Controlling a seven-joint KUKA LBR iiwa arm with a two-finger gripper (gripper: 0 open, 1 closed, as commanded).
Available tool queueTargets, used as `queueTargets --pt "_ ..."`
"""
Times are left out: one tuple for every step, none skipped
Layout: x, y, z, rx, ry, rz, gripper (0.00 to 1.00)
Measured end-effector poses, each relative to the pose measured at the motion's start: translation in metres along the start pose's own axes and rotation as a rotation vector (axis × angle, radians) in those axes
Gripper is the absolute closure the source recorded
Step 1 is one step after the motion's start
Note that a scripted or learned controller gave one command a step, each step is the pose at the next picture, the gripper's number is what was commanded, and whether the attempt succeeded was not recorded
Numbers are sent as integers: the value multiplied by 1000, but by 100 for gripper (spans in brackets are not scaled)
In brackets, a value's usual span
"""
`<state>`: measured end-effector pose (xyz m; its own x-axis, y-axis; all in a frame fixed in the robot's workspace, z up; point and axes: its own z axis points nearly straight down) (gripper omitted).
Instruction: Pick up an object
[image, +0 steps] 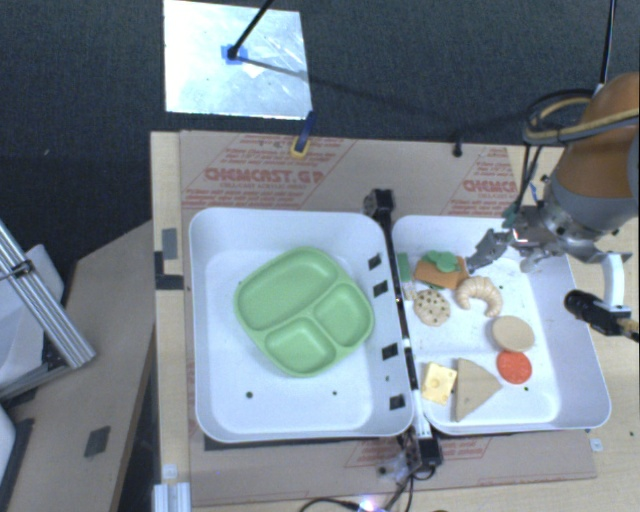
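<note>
One gripper (487, 250) above right bin (575, 330), near croissant (481, 293), holding nothing.

**The Room Around the Bench**

A dark grey carpet (80, 90) is seen on the floor at the top and left. A shiny silver sheet (236, 58) is laid flat on the carpet near the top, with a small blue piece (233, 54) on it. A thin black cable (400, 98) is stretched across the carpet. The bench (168, 330) is made of pale wood. A brown cardboard sheet (260, 172) with red letters is spread over it. A small yellow clip (300, 147) is seen at the cardboard's top edge. Silver metal bars (40, 300) are seen at the left side.
</note>
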<state>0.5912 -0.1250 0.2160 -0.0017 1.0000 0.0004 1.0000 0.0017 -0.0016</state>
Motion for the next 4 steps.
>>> queueTargets --pt "-5 -5 60 2 0 1 0" --pt "3 -11 109 1 0 0 0" --pt "3 -9 130 -4 0 1 0" --pt "4 -7 117 -11 1 1 100"
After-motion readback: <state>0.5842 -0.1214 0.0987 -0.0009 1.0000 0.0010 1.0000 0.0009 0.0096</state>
